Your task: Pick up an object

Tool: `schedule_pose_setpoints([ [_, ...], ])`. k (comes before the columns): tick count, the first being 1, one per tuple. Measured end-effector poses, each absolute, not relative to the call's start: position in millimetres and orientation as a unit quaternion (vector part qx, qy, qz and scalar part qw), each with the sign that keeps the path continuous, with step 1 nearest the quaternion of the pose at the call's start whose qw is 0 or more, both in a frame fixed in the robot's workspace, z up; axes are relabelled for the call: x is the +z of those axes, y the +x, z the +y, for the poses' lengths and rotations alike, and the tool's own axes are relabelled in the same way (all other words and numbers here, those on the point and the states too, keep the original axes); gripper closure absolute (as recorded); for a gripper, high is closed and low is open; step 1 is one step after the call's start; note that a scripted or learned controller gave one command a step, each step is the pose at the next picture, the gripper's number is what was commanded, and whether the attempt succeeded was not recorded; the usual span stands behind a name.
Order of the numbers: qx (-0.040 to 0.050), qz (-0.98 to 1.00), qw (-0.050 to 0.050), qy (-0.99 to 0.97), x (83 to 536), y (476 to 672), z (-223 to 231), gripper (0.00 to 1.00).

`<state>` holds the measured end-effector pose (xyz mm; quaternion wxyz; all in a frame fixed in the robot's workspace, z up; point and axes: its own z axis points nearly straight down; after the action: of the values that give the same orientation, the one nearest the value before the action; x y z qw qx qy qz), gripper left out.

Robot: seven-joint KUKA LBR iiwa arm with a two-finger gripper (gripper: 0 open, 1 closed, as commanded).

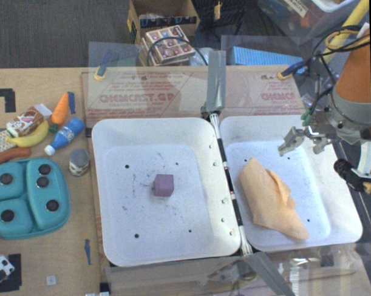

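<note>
Landmark: right bin [342,187], the shallow white tray on the arm's side of the bench.
Gripper position: gripper [305,140] hanging over the far part of the right bin, toward its outer wall, grey wrist and orange band above it.
Gripper state: two fingers spread apart, nothing between them.
Nearest thing: tan cloth [270,198], lying in the right bin, toward the divider shared with the left bin [112,141].
Direction from gripper: nearer the camera and toward the divider, close by but clearly apart.
Long axis of cloth: slanted, from a narrow tip at the far, divider side to a broad end at the near wall of the right bin.
Other candidate: purple cube [163,185], across the divider from the right bin, near the middle of the left bin, well apart from the gripper.
Judgement: cloth the likelier target; probably calls for a short shift toward the divider, then a descent with the fingers set across the slant.
</note>
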<state>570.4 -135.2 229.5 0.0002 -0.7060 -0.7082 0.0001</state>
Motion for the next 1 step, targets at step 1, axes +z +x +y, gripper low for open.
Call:
schedule_pose_setpoints([
  [1, -0.0010, -0.720, -0.002, -0.694, 95.5, 563.6, -157.6, 0.00],
])
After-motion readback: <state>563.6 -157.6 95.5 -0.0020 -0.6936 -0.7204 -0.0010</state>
